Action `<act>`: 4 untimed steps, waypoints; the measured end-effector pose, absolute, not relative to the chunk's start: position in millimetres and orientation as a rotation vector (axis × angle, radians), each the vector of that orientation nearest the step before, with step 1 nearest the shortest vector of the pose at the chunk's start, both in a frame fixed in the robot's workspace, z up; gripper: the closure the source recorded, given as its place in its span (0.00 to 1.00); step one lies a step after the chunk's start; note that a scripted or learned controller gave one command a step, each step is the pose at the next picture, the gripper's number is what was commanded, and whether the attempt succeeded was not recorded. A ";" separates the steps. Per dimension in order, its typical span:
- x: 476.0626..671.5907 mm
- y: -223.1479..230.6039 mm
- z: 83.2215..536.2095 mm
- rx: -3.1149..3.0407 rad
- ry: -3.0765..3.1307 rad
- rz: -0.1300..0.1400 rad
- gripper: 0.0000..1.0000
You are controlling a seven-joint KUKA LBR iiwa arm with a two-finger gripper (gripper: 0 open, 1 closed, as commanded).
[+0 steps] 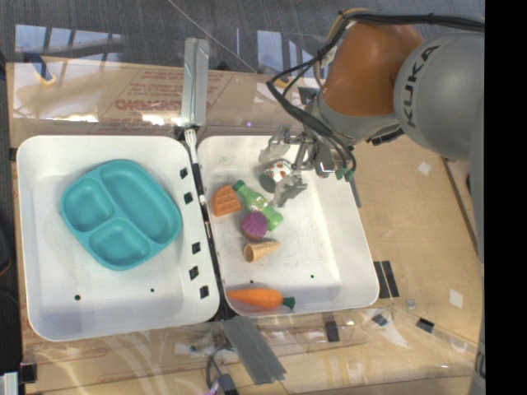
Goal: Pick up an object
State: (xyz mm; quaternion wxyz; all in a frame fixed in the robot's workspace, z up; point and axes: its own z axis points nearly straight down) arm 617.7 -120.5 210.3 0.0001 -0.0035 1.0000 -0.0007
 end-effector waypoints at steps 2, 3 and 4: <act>566.5 -104.5 104.8 0.104 3.138 -0.001 1.00; 547.1 -57.1 236.2 0.412 3.103 0.001 1.00; 516.5 -8.1 191.4 0.760 3.051 0.000 1.00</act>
